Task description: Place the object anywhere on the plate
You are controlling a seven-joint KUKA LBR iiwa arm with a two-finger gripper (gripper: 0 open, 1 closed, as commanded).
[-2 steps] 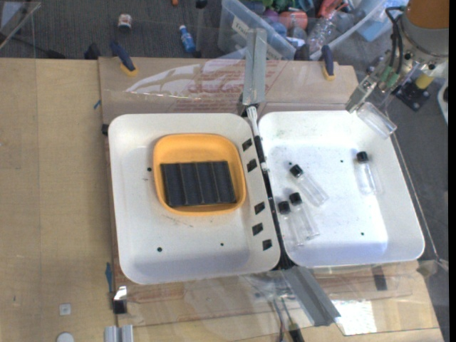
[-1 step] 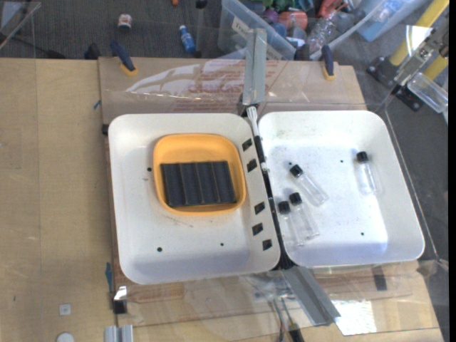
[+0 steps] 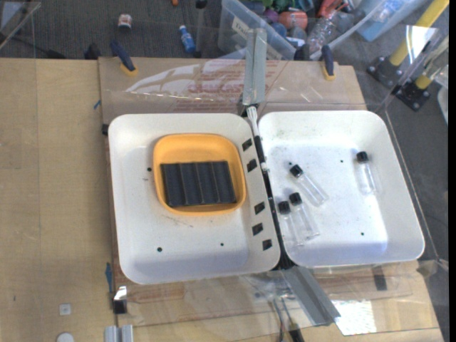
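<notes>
No text, label, brand, number or sign could be read anywhere. Faint reddish markings were seen on the clear plastic sheet (image 3: 214, 78) taped along the bench's far edge, but they were too blurred to be made out.

The bench (image 3: 50, 191) is pale wood and carries two shallow white bins side by side near its middle, their inner edges touching. The left bin (image 3: 135, 248) reaches toward the bench's left half; the right bin (image 3: 399, 226) runs out to the right edge. Behind both bins, along the far edge, lies a clear plastic sheet (image 3: 206, 80) held by two clamps, a blue-and-orange clamp (image 3: 122, 57) at the far left and another clamp (image 3: 327, 61) at the far right. A metal bar (image 3: 254, 66) stands over the seam between the bins.
</notes>
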